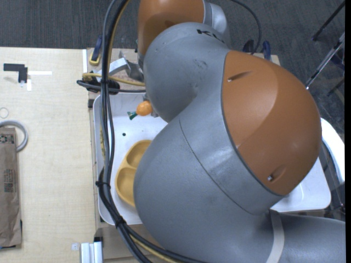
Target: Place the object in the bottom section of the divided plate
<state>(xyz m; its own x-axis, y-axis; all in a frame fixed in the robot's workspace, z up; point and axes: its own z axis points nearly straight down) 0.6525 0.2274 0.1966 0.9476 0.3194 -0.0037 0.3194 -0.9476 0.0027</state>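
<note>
Dark grey carpet [49,10] runs along the top of the view, and below it a pale wooden bench top [49,147] carries a brown paper packet [8,190] at its left edge. Beside the bench top sits a white bin [109,141], most of it covered by the robot arm [219,163], whose grey shell and orange caps take up the middle and right of the picture. The gripper itself lies hidden beneath the arm's bulk (so I cannot tell whether it is released, clenched or grasping anything). Places can therefore only be given against the arm: just to its left, inside the bin, a yellow divided plate [127,179] peeks out, two of its sections partly showing. Above the plate, touching the arm's outline in the picture, sits a small orange object [143,108] with a bit of green beside it; it is not on the plate. Black cables [107,119] loop down the bin's left side.
</note>
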